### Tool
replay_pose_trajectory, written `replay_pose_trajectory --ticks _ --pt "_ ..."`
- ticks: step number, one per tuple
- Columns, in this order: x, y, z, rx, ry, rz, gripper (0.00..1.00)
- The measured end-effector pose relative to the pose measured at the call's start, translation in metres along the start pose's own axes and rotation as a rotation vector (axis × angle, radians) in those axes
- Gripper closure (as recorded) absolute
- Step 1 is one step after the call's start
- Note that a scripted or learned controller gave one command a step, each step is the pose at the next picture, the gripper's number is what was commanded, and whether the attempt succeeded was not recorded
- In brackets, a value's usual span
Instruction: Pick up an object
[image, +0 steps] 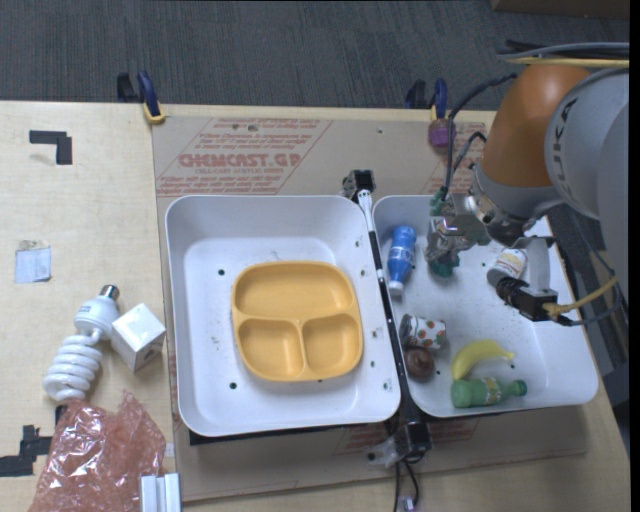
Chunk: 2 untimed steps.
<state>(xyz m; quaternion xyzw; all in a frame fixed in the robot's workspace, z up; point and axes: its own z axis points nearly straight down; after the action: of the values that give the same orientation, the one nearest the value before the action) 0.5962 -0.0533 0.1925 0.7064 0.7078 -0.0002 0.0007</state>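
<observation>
Pale plywood counter (90, 230) carrying two shallow white plastic bins side by side, so that objects may be lifted from one and released into the other. Grey arm with orange band (545, 110), reaching in from the right and lowered over the right bin (570, 370). Left bin (200, 390) holds a single yellow three-compartment plastic tray (297, 320), lying flat near its centre. Right bin holds the candidate objects: a blue cylindrical bottle (400, 255) against its left wall, a green bottle (487, 392) on its side near the front rim, a yellow banana (481, 355) just behind it, a patterned cup (423, 331) and a dark brown round item (418, 364). Gripper (443, 262) hangs just right of the blue bottle; whether it is open or closed cannot be told, and nothing is visibly grasped.
</observation>
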Motion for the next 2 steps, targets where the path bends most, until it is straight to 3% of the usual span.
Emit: replay_pose_trajectory --ticks 1,2 --pt "0.0 0.0 0.0 0.0 0.0 0.0 0.0" --pt "-0.062 0.011 0.1 0.001 0.0 0.002 0.0"
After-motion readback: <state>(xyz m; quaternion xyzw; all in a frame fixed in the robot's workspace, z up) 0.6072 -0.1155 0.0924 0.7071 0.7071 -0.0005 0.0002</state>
